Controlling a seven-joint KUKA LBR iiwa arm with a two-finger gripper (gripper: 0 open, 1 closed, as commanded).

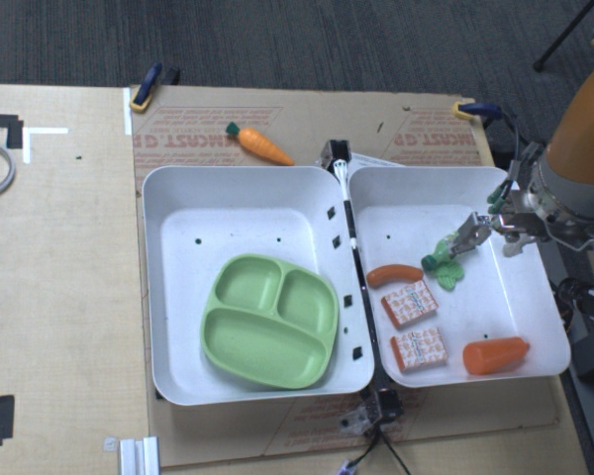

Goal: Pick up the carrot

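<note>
— Carrot location? Small orange carrot with green top [258,143] lies on brown cardboard [307,127] behind the bins.
— And the gripper [462,240]?
— Well apart, over the right white bin [535,295], fingers pinching a green leafy toy [444,268].

Two bins sit side by side on the counter [59,295], touching along their inner walls. The left bin [168,265] holds a divided plate [270,322], set toward its near side. The right bin [535,295] holds a sausage [394,274] near its left wall, two small cartons [409,304] [419,348] just in front of it, one before the other, a leafy vegetable piece [444,269] to the sausage's right, and a carrot-like piece [496,354] at the near right corner. The gripper [467,237] hangs just above the leafy piece. The carrot [259,143] lies outside the bins, on cardboard [208,127] behind the left bin.
</note>
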